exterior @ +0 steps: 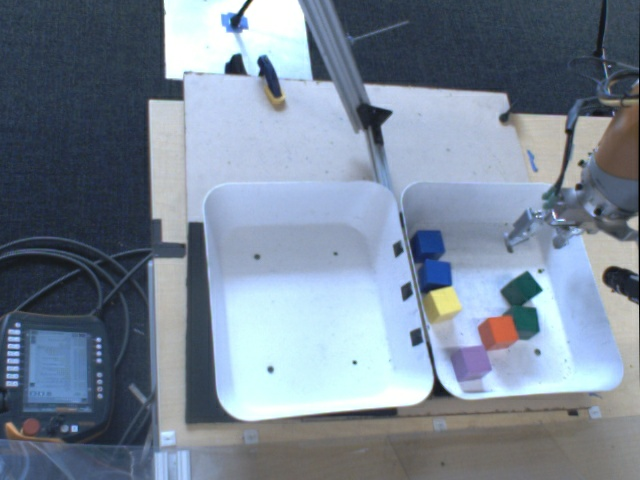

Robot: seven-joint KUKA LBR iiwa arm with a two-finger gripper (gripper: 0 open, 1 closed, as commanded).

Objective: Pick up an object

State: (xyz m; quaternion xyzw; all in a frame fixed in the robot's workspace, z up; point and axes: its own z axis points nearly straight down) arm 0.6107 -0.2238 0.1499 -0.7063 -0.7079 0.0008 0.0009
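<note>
The right bin (pixel 590 363) holds several small blocks. Two blue blocks (pixel 428 245) (pixel 435 274) and a yellow block (pixel 442 304) lie in a column along its left wall. An orange block (pixel 497 332) touches a green block (pixel 524 321); another green block (pixel 521 288) sits just above them. A purple block (pixel 471 363) rests near the front wall. My gripper (pixel 537 233) hangs over the upper right part of this bin, above and apart from the green blocks. It is open with nothing between its fingers.
The left bin (pixel 230 218) stands beside the right one. A slanted metal pole (pixel 340 58) crosses over the back board. Cables and a teach pendant (pixel 55 373) lie off the bench at the left.
</note>
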